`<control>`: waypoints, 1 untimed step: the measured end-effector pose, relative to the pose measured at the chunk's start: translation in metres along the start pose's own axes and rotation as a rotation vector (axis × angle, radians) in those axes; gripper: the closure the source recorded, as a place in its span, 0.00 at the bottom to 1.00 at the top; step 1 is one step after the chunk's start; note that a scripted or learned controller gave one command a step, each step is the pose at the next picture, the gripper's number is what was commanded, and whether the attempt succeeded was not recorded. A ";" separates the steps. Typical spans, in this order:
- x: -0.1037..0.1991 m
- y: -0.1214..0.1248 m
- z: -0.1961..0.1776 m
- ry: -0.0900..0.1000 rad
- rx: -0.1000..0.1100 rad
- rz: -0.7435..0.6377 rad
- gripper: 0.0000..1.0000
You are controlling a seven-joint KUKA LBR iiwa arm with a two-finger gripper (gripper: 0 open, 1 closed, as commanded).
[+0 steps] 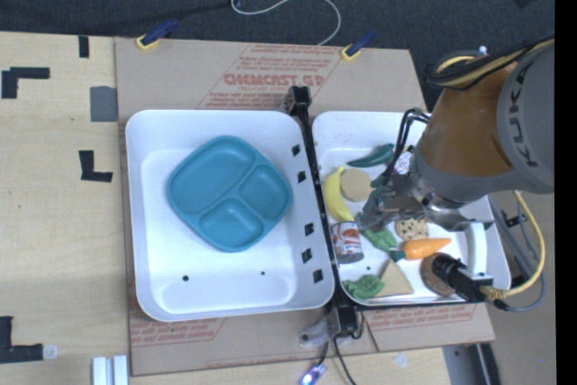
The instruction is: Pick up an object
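My gripper (382, 205) hangs low in the right bin (335, 127), among small toy foods, its tips just above a green leafy piece (383, 239). A yellow banana (335, 195) and a tan round piece (355, 185) lie to its left. A small can with a red label (348, 242) sits at the bin's left wall. An orange carrot (425, 247) and a dotted cracker (410, 228) lie just right of the gripper. A dark green pepper (370, 157) lies behind it. The arm hides the bin's right half.
The left bin (149, 140) holds a blue divided plate (229, 191). A green lettuce piece (364, 287) and a beige wedge (396, 279) lie at the right bin's front edge. A black divider (311, 185) runs between the bins.
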State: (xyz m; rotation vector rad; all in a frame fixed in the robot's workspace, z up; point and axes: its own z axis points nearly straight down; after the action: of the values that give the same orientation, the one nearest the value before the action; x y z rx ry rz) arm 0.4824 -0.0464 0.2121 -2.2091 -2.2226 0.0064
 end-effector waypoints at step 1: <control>-0.003 0.001 -0.013 -0.002 -0.005 0.004 1.00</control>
State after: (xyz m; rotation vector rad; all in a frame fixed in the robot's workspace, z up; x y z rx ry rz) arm 0.4831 -0.0497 0.2253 -2.2166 -2.2223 0.0034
